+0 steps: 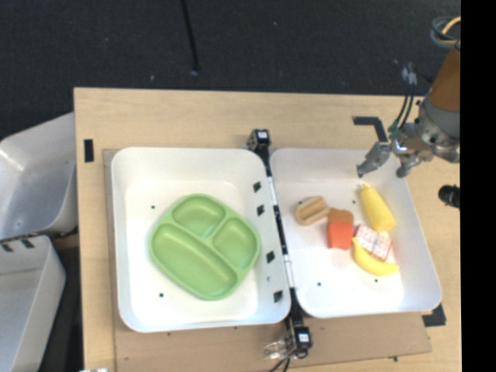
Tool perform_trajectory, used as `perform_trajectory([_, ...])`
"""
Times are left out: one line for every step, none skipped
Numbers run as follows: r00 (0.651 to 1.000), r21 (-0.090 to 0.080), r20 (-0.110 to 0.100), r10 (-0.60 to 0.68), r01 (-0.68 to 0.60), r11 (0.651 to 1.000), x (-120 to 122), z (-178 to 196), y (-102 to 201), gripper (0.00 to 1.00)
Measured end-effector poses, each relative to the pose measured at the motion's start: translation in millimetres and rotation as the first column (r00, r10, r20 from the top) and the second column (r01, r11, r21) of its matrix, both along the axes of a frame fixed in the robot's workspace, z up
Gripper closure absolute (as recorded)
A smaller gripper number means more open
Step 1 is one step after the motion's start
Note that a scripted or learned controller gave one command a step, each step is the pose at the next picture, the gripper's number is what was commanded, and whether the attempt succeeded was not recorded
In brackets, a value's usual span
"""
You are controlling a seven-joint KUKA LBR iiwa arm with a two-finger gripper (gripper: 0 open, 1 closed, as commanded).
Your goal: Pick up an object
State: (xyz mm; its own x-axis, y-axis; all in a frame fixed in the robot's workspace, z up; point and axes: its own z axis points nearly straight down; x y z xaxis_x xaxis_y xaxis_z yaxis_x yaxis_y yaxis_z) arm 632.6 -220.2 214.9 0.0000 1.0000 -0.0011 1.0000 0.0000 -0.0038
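Fingers (370, 161) look spread on my gripper (387, 161), poised over the right bin's (325, 301) far edge with nothing between them. Just near of it lies the yellow bottle (376, 208) (beside banana (372, 260), red block (339, 231), bread roll (311, 209)); the green tray (203, 246) sits left.

Here's the bench (186, 118), a pale wood worktop, and sitting square on it are two shallow white bins side by side, touching along the middle. The left bin (128, 246) takes up the worktop's left half, its rim running near the front edge. The right bin (333, 301) fills the right half, its far right corner reaching close to the worktop's right edge. A bare strip of wood shows along the back edge, behind both bins.
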Motion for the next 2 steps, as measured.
perform_trajectory([1.0, 0.0, 0.001, -0.002, 0.002, 1.0, -2, -62, 1, 0.0])
perform_trajectory([1.0, -0.001, 0.003, -0.004, 0.004, 1.0, -2, -114, 0, 0.0])
